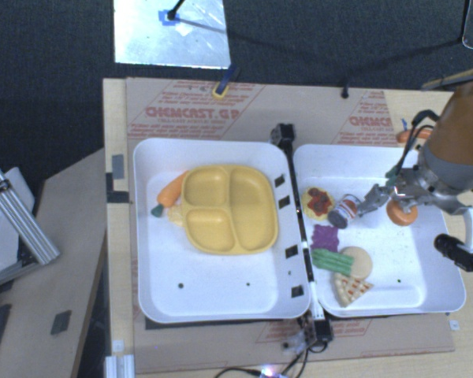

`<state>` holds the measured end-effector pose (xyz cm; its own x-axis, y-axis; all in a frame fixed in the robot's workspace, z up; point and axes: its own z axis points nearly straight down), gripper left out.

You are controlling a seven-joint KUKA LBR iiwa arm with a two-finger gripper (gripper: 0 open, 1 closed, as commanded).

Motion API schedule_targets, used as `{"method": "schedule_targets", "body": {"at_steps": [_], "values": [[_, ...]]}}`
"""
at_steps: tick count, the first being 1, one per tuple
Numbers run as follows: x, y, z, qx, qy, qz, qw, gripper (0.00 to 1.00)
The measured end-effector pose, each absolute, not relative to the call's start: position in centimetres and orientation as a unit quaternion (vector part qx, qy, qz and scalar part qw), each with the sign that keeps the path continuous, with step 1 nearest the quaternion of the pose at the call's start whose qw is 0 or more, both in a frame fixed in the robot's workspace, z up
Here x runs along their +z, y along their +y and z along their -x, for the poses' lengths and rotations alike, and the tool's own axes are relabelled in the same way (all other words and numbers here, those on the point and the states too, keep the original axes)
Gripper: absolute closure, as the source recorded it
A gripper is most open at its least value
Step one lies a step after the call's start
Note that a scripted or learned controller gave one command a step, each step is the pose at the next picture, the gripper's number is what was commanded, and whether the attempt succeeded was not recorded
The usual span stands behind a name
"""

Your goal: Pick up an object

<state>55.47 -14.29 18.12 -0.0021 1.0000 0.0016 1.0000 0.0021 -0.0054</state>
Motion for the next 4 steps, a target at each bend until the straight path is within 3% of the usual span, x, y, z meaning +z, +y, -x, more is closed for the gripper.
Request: {"method": "schedule_targets", "body": {"at_steps": [1,2,3,4], "values": [[18.4,-14.3,-55.7,-0.0006,-0.708,0.706,0.000,0.00],[13.0,-13.6,-56.4,0.0003,-0.709,0.706,0.001,0.00],[11.0,-13.8,-56.9,-0.0040,-0.708,0.707,-0.008,0.00],[12.0,-13.8,-56.8,-0.0039,-0.708,0.706,-0.006,1.00]]}}
